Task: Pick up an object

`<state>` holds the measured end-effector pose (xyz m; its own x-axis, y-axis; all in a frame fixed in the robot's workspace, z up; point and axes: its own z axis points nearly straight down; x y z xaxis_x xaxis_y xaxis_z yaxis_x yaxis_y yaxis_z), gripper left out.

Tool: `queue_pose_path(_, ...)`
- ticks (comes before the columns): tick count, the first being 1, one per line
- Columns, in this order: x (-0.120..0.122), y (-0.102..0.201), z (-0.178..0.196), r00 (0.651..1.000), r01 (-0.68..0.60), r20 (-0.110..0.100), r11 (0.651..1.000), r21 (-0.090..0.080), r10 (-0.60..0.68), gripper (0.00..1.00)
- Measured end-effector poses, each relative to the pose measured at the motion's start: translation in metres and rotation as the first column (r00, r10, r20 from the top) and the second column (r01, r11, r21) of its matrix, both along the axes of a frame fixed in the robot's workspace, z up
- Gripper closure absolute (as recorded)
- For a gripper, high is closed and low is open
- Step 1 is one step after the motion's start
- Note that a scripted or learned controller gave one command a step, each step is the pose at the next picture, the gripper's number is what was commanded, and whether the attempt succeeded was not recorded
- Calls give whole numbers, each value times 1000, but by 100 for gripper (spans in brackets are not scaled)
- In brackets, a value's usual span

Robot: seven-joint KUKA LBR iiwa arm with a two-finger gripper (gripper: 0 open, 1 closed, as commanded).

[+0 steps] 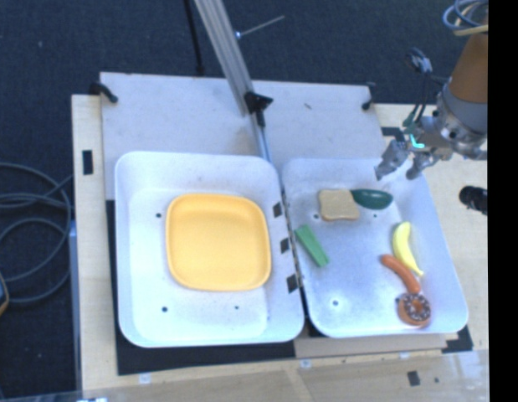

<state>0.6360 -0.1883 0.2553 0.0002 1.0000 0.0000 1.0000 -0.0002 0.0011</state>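
Your counter (91, 224) carries two white bins; the left bin (141, 182) holds a yellow plate (217, 241), the right bin (359, 308) the small items. The gripper (402, 162) hovers over that bin's far corner, fingers spread, gripping nothing. Descend just beside it onto the tan sponge (337, 205) or dark green spoon (371, 198); they touch, so centre on one. The banana (405, 245), sausage (401, 271) and doughnut (413, 308) lie nearer.
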Motion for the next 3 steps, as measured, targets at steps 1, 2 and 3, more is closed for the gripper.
queue_pose_path(1,0,0,0,1000,0,0,1000,0,0,0)
queue_pose_path(2,-7,7,-49,1000,1,-4,1000,0,-1,0)
queue_pose_path(3,-14,7,-94,1000,0,-4,1000,0,0,0)
